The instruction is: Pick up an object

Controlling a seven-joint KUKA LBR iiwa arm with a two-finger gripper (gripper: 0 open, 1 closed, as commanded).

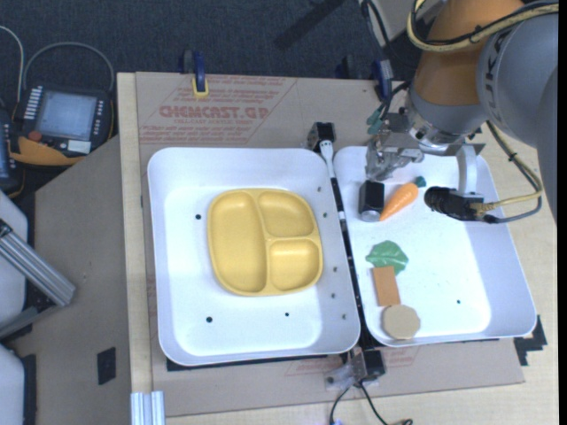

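Note:
My gripper (387, 160) hangs over the far left corner of the right bin (496, 273), just beyond a small black cylinder (371, 199) and an orange toy carrot (400, 199) that lie side by side. Nothing shows in its grasp. Nearer the front of that bin lie a green leafy piece (387, 255), a brown block (386, 287) touching it, and a tan disc (400, 321). The grey arm with its orange band (461, 47) reaches in from the upper right.
The left bin (177, 237) holds a yellow divided plate (264, 240). A black fitting with a cable (447, 202) sits to the right of the carrot. A black divider strip (341, 228) runs between the bins.

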